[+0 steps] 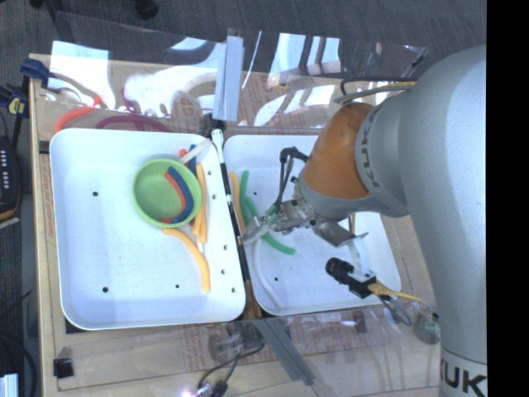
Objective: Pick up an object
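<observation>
My gripper (pixel 271 220) is low over the left part of the right bin (pixel 310 300), under the grey arm with its orange band. Small green pieces (pixel 282 247) lie on the bin floor right around and just below it; whether any of them is between the fingers is hidden. A thin orange stick (pixel 234 190) and a green strip (pixel 245 195) lie along that bin's left wall. In the left bin (pixel 99 246) a green bowl (pixel 155 194) holds a blue and a red piece (pixel 178 190).
Long yellow-orange strips (pixel 199 259) lie beside and below the bowl in the left bin. The divider between the bins (pixel 234 238) runs close to the gripper's left. The arm covers the right bin's upper right part.
</observation>
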### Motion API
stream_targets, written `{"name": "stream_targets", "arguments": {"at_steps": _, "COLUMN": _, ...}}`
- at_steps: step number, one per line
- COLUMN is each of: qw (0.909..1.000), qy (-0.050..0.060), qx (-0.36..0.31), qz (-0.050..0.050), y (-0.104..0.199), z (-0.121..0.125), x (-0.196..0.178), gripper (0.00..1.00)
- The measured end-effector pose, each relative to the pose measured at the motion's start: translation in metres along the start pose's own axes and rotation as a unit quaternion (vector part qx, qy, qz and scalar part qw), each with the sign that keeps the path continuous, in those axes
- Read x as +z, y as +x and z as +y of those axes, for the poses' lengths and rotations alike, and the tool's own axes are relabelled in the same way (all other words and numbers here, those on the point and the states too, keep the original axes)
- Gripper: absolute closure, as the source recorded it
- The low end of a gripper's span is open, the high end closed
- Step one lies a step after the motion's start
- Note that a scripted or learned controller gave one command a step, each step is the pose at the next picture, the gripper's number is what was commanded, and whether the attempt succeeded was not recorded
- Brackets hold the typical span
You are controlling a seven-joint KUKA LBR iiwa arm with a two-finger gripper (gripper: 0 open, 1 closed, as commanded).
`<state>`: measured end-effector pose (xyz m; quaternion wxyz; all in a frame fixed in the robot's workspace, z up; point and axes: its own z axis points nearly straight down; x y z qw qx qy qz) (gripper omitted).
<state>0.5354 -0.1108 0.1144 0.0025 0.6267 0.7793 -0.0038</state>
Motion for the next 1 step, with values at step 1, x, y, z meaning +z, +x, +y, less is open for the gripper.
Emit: {"name": "stream_targets", "arguments": {"at_steps": 1, "qw": 0.9996, "qy": -0.004, "qx": 0.028, "qz": -0.001, "y": -0.0060, "z": 0.0139, "x": 0.0185, "gripper": 0.00}}
